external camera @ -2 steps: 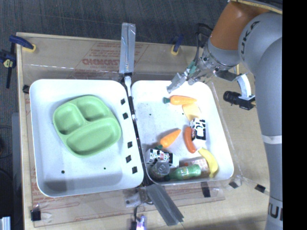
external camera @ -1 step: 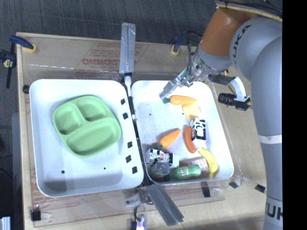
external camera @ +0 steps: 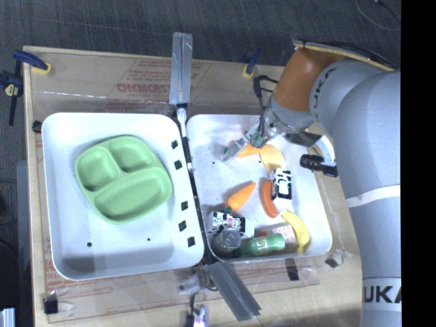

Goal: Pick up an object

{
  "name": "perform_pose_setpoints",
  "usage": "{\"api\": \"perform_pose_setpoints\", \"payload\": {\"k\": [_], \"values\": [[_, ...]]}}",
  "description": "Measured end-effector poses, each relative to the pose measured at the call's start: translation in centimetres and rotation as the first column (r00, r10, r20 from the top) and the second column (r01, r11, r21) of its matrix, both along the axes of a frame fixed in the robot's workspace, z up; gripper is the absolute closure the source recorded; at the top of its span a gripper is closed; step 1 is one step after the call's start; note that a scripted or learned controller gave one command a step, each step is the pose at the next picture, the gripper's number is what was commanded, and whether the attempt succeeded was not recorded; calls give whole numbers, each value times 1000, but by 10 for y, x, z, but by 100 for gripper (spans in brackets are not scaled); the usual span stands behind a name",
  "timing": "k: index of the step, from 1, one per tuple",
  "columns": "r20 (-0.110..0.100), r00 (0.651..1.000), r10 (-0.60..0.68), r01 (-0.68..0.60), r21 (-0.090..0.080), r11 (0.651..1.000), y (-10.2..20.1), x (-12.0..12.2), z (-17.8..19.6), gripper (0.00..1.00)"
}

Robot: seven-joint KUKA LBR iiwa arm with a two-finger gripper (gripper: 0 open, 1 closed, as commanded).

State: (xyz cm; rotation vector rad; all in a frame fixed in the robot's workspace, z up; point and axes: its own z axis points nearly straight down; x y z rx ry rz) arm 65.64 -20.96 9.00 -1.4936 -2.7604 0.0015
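Your grey two-finger gripper (external camera: 238, 148) hangs low in the upper part of the right white bin (external camera: 204, 182); I cannot tell its state. It sits just beside a pale yellow rounded piece (external camera: 272, 157), the likeliest pick. Most items crowd the lower right; bare floor lies to its left.

The bench (external camera: 102, 80) bore two white bins: the left bin (external camera: 58, 203) and right bin (external camera: 204, 182), touching side by side.
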Motion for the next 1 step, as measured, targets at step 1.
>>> {"api": "perform_pose_setpoints", "payload": {"k": [1], "values": [[4,998,-56,56,-2,998,24,1,154,0]]}}
